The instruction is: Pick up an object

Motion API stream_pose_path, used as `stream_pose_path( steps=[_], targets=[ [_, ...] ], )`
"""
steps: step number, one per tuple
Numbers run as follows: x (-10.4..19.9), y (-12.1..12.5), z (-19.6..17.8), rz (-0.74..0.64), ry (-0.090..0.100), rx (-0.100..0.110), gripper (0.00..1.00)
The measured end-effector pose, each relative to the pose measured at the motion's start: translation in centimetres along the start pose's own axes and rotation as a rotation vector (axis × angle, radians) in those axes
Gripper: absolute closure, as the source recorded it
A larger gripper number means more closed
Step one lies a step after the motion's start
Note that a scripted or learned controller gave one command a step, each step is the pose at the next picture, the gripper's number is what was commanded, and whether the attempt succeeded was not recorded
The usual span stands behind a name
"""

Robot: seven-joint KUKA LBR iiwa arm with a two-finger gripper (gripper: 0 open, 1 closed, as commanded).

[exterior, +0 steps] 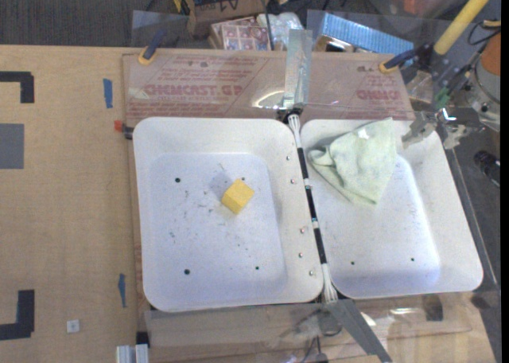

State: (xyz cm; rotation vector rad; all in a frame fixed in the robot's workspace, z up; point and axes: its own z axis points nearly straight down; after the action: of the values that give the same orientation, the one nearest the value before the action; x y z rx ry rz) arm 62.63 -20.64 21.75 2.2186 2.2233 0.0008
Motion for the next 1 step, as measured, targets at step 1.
stream_pose_path(
  steps=[1],
  targets=[
    [-1.14, -5.21, 11.78, -0.092, 0.008, 0.003, 0.0]
  ],
)
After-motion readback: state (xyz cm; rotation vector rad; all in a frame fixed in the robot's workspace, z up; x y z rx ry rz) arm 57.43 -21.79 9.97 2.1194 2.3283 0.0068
